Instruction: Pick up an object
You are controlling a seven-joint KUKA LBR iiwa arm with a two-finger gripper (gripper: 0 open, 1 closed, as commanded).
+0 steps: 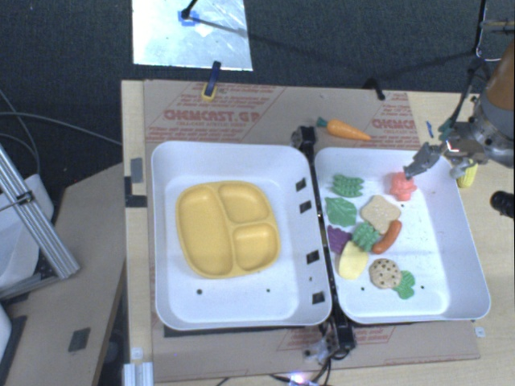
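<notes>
The right bin [451, 240] holds several toy foods: a red piece [402, 186], two green leaves [348, 185], a bread slice [380, 212], a sausage [388, 236], purple grapes [339, 237], a yellow piece [352, 260] and a cookie [385, 273]. My gripper [440, 166] hangs over the bin's upper right part with its fingers spread and nothing between them. Its left fingertip [418, 166] is just up and right of the red piece.
The left bin [173, 296] carries a yellow divided plate [228, 227]. An orange carrot [346, 129] lies on the cardboard beyond the bins. A yellow-and-blue marker [212, 81] lies at the bench's far edge. A metal frame [32, 215] stands at the left.
</notes>
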